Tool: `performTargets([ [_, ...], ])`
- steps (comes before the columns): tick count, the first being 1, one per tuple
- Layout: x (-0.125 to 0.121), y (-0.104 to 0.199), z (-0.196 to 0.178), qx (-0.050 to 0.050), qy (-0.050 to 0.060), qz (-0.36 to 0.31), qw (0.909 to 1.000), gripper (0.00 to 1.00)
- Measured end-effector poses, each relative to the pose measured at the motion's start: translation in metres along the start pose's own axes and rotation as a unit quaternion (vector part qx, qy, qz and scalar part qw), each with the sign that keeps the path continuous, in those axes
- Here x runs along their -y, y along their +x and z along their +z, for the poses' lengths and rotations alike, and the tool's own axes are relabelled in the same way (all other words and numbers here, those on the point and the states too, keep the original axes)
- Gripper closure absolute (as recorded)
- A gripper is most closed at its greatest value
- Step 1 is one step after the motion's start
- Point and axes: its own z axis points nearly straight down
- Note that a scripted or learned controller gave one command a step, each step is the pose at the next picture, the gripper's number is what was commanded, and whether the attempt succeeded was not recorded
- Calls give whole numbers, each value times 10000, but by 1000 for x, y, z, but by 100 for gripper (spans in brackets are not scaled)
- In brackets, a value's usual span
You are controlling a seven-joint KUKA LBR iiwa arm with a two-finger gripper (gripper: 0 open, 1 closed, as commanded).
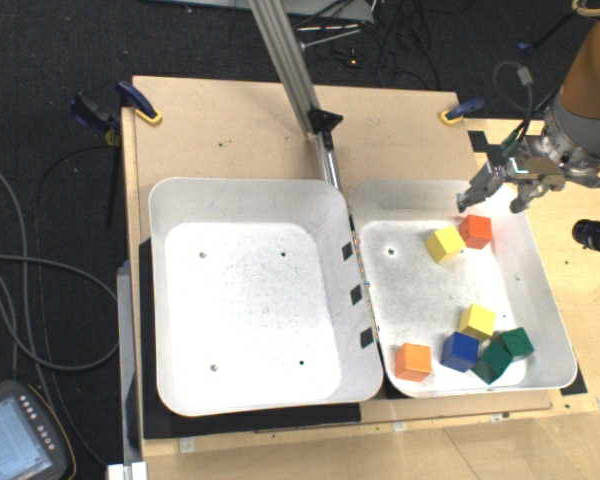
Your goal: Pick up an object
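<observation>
arm: the grey kuka arm with its orange band (587, 78) comes in from the right edge, its wrist above the far right corner of the right bin.
gripper (498, 198): hangs over the far right part of the right bin, its two dark fingers spread wide apart, one fingertip (466, 204) to the left and the other to the right. nothing sits between them.
red block (475, 231): lies on the floor of the right bin, just below the gripper in the view, near the far right wall. whether the fingers touch it cannot be told; it looks to be resting in the bin, not held.
yellow block near it (444, 245): just left of the red block, tilted, close beside it.
near cluster: in the near right corner of the right bin, a second yellow block (477, 320), a blue block (460, 351) touching it on its near side, and two dark green blocks (505, 353) pressed together at the right of the blue one.
orange block (412, 361): by the near wall of the right bin, a little left of the blue block and apart from it.
right bin (405, 208): shallow, white, speckled, holding all seven blocks.
left bin (180, 268): shallow, white, beside the right bin, their rims meeting along the middle.
bench (240, 128): pale wooden board under both bins, with clamps (140, 103) at its far corners and a metal pole (285, 48) rising from the far middle.
tablet (15, 438): a screen at the near left corner on the dark floor, with cables (40, 298) beside it.
</observation>
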Motion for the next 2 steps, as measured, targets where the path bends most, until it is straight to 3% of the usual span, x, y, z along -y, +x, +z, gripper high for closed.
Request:
performTargets([
  [1,-1,0,-3,7,-22,-7,10000,0],
  [2,1,7,43,3,1,-5,10000,0],
])
